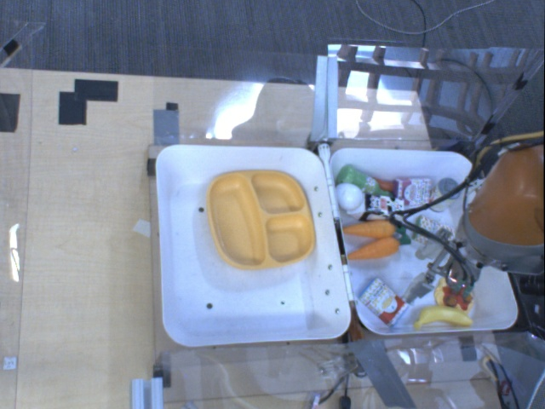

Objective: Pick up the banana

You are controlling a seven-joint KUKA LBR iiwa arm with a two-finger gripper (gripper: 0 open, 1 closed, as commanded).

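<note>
Arm enters from right, orange band above wrist, wrist angled down-left into right bin (490, 309). Jaws (444, 290) sit low over bin's front area, just above banana (444, 317); opening width: cannot tell, nothing visibly gripped. Banana lies flat nr front wall, beside a small red-and-white packet (381, 300). Carton (415, 192) at rear has print, not legible. Left bin (183, 313) holds yellow divided tray (260, 218).
</note>
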